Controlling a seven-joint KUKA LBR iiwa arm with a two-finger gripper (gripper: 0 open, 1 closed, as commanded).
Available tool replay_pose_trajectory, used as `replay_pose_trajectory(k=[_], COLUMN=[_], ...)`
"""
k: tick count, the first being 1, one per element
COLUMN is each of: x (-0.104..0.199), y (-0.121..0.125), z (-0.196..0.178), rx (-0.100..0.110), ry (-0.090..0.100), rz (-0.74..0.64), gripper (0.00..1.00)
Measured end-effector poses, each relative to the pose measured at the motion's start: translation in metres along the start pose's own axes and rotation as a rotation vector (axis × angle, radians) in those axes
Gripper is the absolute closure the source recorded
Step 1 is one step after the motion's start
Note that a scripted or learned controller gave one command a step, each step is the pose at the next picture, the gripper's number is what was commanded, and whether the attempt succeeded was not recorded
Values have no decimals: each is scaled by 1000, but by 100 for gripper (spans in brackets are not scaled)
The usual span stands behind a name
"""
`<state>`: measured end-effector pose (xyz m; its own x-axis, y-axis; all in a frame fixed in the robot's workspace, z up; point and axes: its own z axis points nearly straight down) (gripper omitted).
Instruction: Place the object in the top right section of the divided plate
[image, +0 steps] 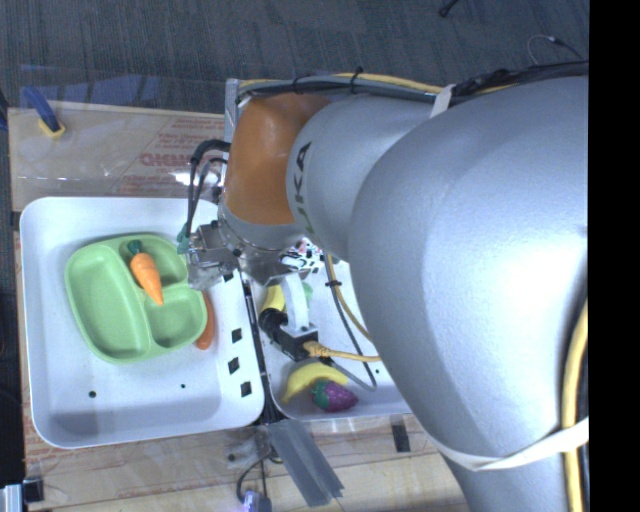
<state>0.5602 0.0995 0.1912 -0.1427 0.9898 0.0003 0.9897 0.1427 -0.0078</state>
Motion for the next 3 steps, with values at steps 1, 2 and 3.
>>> replay_pose_trajectory(k=[1,2,3], x=[-40,-72,-5], y=[-19,7,-61], z=[1,-47,1], rx=[1,-3,0], ry=[1,1,0], rz=[244,500,353], gripper=[100,100,100])
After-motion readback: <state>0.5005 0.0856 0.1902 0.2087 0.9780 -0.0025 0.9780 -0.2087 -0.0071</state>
